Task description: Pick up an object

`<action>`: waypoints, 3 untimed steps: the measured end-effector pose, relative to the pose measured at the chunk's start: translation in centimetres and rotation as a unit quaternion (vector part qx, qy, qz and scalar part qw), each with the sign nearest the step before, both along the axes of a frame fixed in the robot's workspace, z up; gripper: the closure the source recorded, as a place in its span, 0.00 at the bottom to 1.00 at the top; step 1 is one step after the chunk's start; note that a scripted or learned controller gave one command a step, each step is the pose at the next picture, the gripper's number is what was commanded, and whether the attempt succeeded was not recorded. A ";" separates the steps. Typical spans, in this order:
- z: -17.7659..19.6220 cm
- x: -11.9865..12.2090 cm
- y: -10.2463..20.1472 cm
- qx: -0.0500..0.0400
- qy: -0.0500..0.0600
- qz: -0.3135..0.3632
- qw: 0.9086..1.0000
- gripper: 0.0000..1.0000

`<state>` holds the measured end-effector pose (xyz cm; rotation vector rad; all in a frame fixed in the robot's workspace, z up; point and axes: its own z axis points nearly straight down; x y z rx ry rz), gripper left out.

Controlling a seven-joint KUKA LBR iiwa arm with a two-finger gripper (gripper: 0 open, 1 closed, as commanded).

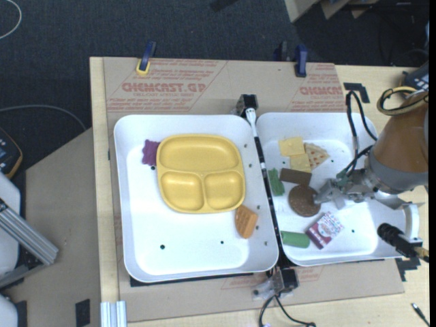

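- I see two shallow white bins side by side, the left bin [136, 251] and the right bin [354, 251], both smooth, glossy plastic with rounded corners.
- The grey arm [402, 152] reaches over the right bin, its gripper [335, 191] low among the items there; I cannot tell how the jaws stand, since the tip is a blur of metal from my angle.
- In the left bin, a yellow divided tray [201, 172] lies flat: rigid, slick, three compartments.
- Nearest the gripper is a brown round disc [303, 201], just beside the tip, possibly touching. I judge it light, stiff and flat, so I would pinch it across its edge; lying low, it may slip.
- A red and white packet [324, 228] sits below the gripper; I expect it crinkly, soft and light.
- Above the disc lie a dark brown bar [295, 176], yellow blocks [293, 152] and a pizza-like wedge [315, 155], all looking like toy food.
- Two green pieces [275, 182] and [295, 238] lie along the bin's left and bottom.
- An orange wedge [246, 221] and a purple piece [150, 151] flank the tray.
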<state>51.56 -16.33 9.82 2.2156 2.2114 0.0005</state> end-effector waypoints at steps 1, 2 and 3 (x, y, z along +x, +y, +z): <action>-0.3 0.5 -0.3 0.000 -0.004 0.000 1.000 0.00; 1.1 1.0 -0.9 -0.008 -0.014 -0.002 1.000 1.00; 7.5 0.9 -1.0 0.002 0.001 0.001 1.000 1.00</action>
